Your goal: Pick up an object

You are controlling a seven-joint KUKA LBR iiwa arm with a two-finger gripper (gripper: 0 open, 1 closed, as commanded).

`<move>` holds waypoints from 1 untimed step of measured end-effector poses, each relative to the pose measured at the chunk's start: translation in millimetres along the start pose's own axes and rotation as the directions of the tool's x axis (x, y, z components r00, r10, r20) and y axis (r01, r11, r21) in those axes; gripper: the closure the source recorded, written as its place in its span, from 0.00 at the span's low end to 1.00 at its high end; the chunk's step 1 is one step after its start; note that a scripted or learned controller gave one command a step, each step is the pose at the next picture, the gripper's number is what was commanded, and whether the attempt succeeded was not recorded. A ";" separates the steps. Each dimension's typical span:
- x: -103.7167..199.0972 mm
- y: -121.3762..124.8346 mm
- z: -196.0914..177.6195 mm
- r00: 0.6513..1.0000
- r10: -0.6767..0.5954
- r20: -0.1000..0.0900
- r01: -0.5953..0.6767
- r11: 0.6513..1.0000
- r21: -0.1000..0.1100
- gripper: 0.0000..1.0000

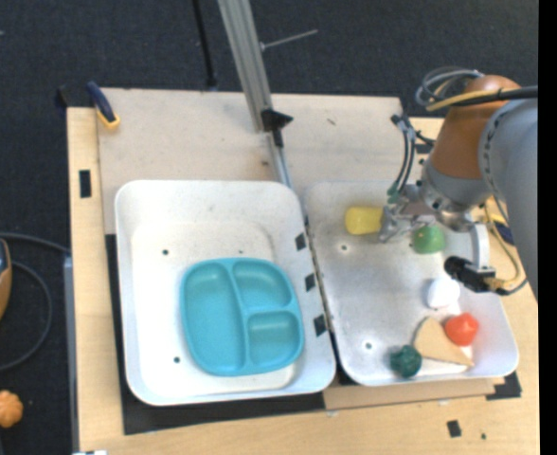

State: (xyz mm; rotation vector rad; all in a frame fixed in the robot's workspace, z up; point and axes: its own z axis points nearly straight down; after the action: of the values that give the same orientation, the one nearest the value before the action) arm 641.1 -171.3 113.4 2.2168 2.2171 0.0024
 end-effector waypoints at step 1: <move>-3.6 -2.1 -44.8 1.000 0.003 -0.001 -0.003 1.000 0.000 1.00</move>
State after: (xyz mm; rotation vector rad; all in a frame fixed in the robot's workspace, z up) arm 638.7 -174.7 158.2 2.2206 2.2146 0.0041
